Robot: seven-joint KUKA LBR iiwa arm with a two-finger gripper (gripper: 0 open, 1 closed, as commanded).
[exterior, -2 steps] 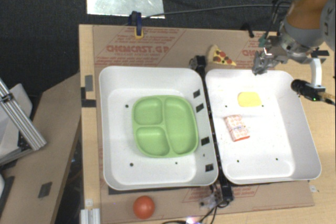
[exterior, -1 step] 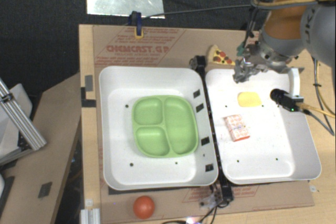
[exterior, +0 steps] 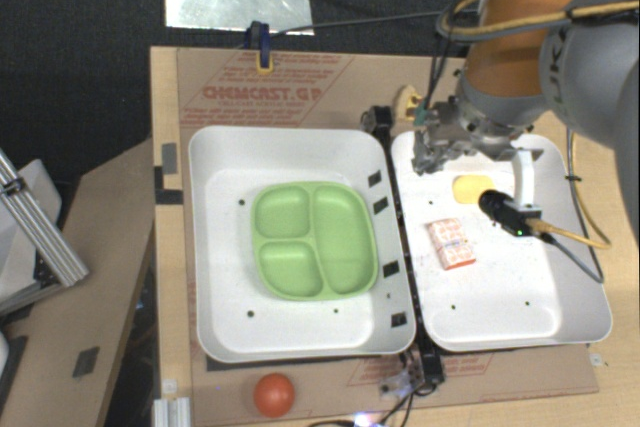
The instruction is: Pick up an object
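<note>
The right bin (exterior: 520,305) holds a small red-and-white packet (exterior: 450,243) near its middle and a yellow piece (exterior: 471,188) toward its back. My gripper (exterior: 428,158) hangs over the back left corner of that bin, left of the yellow piece and above the packet in the view. Nothing shows between its fingers. The left bin (exterior: 225,215) holds a green divided tray (exterior: 313,240) with three compartments.
An orange-red ball (exterior: 273,394) lies on the bench in front of the left bin. A blue clamp (exterior: 260,43) sits at the back edge of the cardboard. The arm's grey and orange body (exterior: 540,25) looms over the right bin's back.
</note>
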